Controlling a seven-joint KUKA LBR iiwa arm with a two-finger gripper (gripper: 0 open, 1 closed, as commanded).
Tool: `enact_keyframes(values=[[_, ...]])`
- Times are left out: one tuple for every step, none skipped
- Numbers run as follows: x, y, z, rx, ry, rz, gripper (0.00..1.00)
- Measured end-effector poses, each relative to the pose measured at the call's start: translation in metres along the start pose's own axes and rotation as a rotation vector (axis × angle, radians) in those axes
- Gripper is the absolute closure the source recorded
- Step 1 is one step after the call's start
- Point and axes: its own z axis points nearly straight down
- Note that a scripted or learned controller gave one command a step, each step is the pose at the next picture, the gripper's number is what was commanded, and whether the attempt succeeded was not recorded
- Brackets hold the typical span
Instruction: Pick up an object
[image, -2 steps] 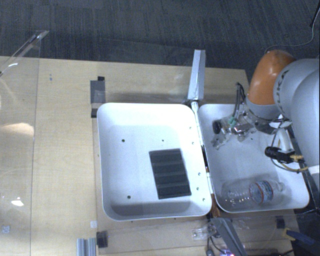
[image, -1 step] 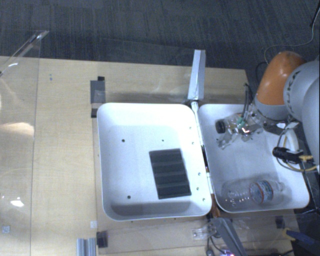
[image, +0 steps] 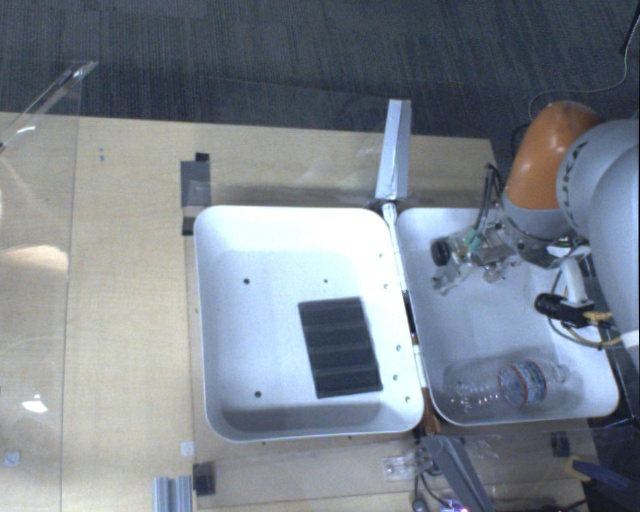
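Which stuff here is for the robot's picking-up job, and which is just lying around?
For the job:
- pincer, above the right bin
- clear plastic bottle, lying in the right bin
- black ridged block, lying in the left bin

Just lying about:
- metal post behind the bins
- wooden bench
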Motion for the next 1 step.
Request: enact_keyframes(values=[[0.0046, 0.0009, -0.0008, -0.002, -0.007, -0.014, 0.00]])
